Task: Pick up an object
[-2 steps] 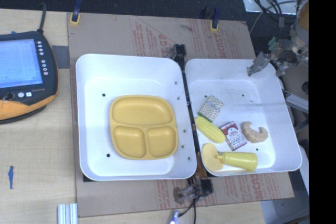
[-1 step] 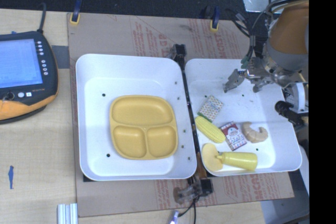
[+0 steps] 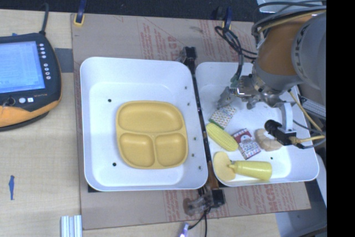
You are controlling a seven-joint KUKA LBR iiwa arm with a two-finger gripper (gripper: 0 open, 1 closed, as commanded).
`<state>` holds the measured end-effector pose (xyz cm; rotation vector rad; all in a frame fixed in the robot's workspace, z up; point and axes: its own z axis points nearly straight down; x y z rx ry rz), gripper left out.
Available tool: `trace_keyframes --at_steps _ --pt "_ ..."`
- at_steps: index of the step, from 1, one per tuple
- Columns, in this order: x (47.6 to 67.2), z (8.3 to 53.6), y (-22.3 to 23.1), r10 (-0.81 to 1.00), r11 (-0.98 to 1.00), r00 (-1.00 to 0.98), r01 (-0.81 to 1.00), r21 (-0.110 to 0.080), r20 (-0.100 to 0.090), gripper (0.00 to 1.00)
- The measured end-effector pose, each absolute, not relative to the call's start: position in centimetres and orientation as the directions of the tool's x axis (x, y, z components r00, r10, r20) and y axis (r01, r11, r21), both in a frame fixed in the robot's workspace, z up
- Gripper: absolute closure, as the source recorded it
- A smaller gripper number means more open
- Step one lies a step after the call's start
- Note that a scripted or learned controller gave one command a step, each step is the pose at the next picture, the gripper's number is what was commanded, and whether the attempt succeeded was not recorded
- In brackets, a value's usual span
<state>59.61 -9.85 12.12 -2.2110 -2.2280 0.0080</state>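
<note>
In the right bin [image 3: 299,172], toward its near side, lie the things to pick from — a corn cob [image 3: 222,136], a small red packet [image 3: 246,142], a tan lump [image 3: 268,141] and a yellow bottle [image 3: 250,169] across a yellow disc [image 3: 221,166]. The gripper [image 3: 226,98] sits low over the bin's far-left part, just above a patterned card [image 3: 223,116] — whether it is apart or together I cannot tell. The left bin [image 3: 100,119] holds a yellow divided plate [image 3: 151,134].

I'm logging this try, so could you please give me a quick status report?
Gripper low over right bin, nothing seen held. Corn, mustard bottle, small packet loose there. Yellow tray in left bin.
</note>
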Motion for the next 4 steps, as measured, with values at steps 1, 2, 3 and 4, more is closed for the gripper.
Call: trace_keyframes --at_steps 1,2,3,4 --pt "56.1 15.7 -14.8 1.0 0.002 -0.002 1.0 -0.005 0.0 0.0" --pt "53.2 15.8 -10.0 1.0 0.007 -0.007 1.0 -0.005 -0.001 0.0" --pt "51.8 9.1 -13.1 1.0 0.005 -0.005 1.0 -0.005 -0.001 0.0" --pt "51.8 10.1 -13.2 1.0 0.008 -0.008 1.0 -0.007 -0.002 1.0"
